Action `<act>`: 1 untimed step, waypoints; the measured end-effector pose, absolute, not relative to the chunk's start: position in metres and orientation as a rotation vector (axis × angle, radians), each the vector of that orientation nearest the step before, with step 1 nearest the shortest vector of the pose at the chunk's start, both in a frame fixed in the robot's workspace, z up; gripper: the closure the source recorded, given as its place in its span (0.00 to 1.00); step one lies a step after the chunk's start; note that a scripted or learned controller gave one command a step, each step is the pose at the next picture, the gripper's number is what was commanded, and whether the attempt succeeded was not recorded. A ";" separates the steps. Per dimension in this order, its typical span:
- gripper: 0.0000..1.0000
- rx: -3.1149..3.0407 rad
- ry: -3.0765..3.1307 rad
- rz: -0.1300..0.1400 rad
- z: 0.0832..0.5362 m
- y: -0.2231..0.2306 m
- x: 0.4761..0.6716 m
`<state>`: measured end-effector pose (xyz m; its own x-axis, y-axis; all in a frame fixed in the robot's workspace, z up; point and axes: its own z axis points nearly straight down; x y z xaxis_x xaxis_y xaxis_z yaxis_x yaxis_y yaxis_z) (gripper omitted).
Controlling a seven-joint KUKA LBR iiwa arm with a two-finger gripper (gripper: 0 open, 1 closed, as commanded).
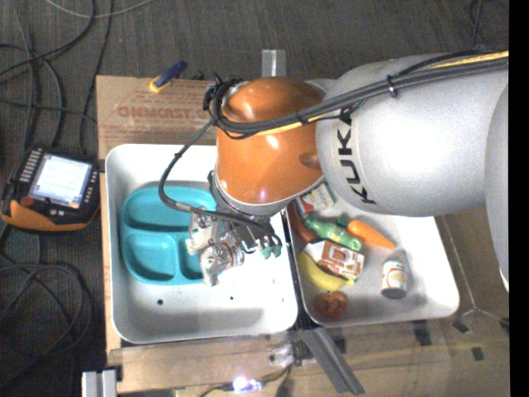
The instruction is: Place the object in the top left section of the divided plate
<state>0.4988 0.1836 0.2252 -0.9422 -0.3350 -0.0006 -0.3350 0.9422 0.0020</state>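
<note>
Gripper [216, 251] over divided plate [157, 234], at its 3 o'clock edge; opening and any load impossible to tell. Plate's right side hidden beneath arm [273, 147].

divided plate [153, 231]: turquoise plastic, rounded corners, raised ribs splitting it into sections, lying flat in left white bin, near bin's left wall. right part hidden under arm. object to place: cannot tell which.
</note>
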 end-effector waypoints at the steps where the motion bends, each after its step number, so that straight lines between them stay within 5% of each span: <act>1: 1.00 -0.533 3.095 0.009 0.234 0.185 0.499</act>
<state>0.4991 0.1851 0.2342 -0.9423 -0.3347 -0.0016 -0.3347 0.9423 0.0055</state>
